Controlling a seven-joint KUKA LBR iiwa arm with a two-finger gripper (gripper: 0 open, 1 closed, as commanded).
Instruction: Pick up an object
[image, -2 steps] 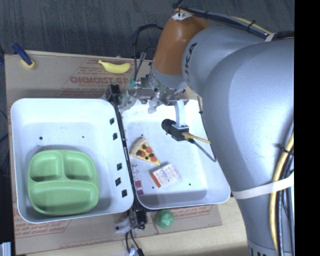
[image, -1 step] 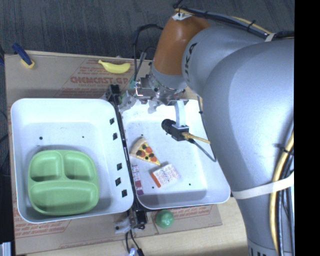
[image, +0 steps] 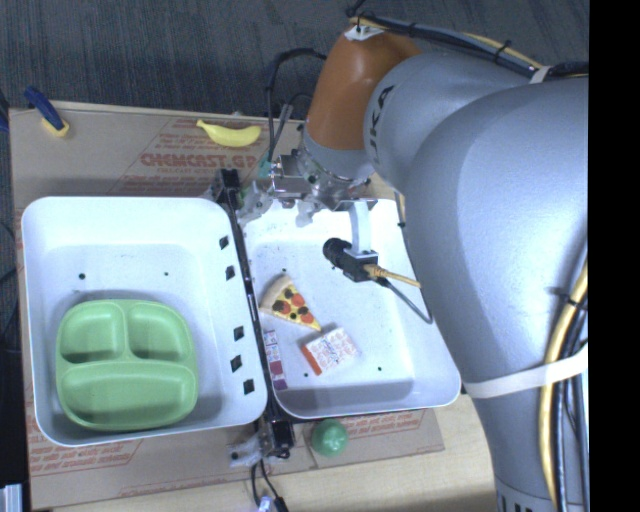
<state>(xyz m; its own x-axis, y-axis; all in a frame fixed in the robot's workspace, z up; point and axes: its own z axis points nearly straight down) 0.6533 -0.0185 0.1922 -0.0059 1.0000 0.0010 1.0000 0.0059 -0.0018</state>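
Side by side on a cardboard sheet (image: 160, 160): left bin (image: 120, 230) at 9 o'clock, right bin (image: 390, 340) at 3 o'clock, inner rims touching. In the left bin, toward 6 o'clock: a divided plate (image: 125, 365), lying flat. In the right bin, at 9 o'clock near the inner wall: a pizza slice (image: 290, 302). Just beside it, at its 5 o'clock and toward the bin's 6 o'clock: a packet (image: 331, 351). Outside the bins, on the sheet past the right bin's 6 o'clock rim: a ball (image: 328, 437). Behind the bins at 12 o'clock, in line with their shared rims: a banana (image: 230, 131). Far off at 10 o'clock, beyond the left bin's back corner: a clip (image: 45, 110).
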